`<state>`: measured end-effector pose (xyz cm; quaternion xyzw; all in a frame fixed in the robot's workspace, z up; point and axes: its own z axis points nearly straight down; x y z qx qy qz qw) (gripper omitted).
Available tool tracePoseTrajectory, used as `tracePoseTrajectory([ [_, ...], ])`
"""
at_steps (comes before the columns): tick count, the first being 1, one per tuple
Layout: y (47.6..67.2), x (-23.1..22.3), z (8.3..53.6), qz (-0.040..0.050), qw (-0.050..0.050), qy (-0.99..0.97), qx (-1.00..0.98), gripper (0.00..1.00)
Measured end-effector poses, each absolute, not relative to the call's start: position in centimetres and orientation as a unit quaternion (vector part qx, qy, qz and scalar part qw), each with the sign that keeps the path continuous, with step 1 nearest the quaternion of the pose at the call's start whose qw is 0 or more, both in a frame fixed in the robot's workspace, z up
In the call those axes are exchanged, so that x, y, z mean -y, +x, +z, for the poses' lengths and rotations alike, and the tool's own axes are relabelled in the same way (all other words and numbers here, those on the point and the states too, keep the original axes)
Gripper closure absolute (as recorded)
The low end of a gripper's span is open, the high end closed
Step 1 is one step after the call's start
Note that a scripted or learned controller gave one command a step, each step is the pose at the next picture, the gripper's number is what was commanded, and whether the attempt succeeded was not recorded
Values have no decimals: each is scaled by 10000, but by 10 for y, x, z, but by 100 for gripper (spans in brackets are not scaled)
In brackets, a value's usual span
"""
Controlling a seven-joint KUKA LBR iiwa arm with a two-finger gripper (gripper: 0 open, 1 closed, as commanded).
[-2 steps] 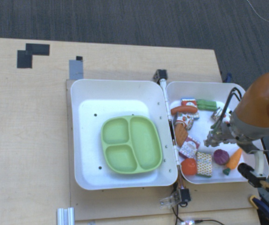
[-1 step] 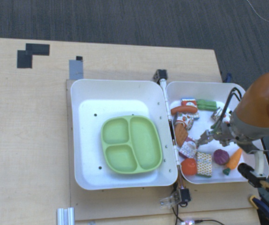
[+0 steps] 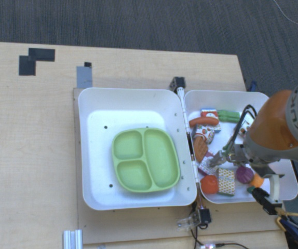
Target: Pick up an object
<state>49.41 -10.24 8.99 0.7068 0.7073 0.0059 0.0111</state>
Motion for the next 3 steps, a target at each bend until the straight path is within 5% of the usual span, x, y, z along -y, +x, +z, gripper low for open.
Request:
tracePoseTrajectory([
  [1,497,98,101,94,76,7050,-7091,100],
  [2,497,100,101,86,89,7058,-7083,0],
  [3,499,98,110,105,83,7042,-7098,100],
])
